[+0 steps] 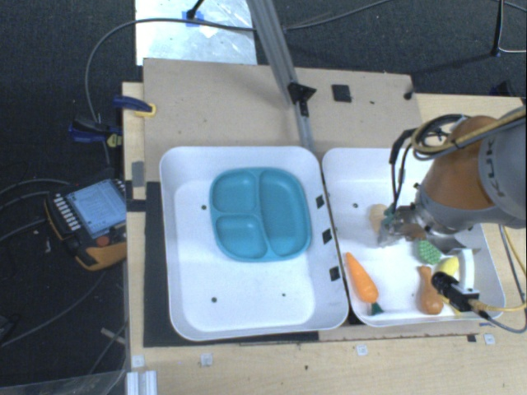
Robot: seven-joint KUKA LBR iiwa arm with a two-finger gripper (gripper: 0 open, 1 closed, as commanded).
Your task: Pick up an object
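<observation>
Orange carrot (361, 280) just below-left of claw (389, 230)

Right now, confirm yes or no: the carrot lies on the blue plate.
No. The carrot lies in the right bin, while the blue plate sits in the left bin.

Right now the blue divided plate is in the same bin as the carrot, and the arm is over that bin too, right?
Not quite. The camera view shows the blue divided plate alone in the left bin. The carrot lies in the right bin, and the arm is over that right bin.
</observation>
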